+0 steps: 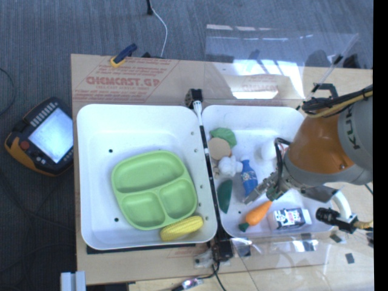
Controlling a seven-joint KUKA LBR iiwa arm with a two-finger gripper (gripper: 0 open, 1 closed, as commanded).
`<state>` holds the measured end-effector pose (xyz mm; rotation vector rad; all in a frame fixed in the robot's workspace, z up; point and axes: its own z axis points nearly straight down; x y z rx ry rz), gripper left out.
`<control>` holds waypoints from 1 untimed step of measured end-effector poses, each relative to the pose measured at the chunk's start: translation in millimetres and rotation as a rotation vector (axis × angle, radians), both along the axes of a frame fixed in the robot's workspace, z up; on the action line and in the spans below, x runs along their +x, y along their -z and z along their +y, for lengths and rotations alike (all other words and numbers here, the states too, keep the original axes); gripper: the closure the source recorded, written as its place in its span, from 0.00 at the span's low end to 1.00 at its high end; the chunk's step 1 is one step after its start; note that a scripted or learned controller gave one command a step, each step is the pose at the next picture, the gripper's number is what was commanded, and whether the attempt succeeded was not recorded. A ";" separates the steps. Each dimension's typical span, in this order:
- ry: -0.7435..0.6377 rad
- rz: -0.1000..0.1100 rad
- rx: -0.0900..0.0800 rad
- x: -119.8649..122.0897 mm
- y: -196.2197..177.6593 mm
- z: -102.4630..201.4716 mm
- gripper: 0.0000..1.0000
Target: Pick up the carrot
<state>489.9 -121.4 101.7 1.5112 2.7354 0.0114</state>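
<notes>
- Arm: the grey KUKA arm with its orange band (pixel 318 147) reaches in from the right over the right-hand white bin (pixel 291 115).
- Gripper (pixel 271 190): it hangs low in the right bin, just above and beside the upper, orange end of the carrot. Whether its fingers stand apart or together cannot be told; nothing is seen held between them.
- Carrot (pixel 257 214): it lies on the floor of the right bin near the front wall, tilted, green stub to the lower left and orange tip toward the gripper.
- Neighbours in the right bin: a blue bottle (pixel 248 177) just left of the gripper, a dark green vegetable (pixel 224 195) by the dividing wall, a white lump (pixel 227 165), a lettuce-like green item (pixel 222 137) and a small printed carton (pixel 289 217) right of the carrot.
- Left bin (pixel 97 126): holds a green sectioned plate (pixel 154 188) and a corn cob (pixel 180 227) at its front edge.
- Progress (judged): the approach looks nearly complete; the grasp and the lift are not yet done, since the carrot rests on the bin floor.
</notes>
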 end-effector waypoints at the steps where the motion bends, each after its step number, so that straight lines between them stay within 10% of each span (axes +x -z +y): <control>1: 0.439 0.018 0.004 17.5 -82.3 29.8 1.00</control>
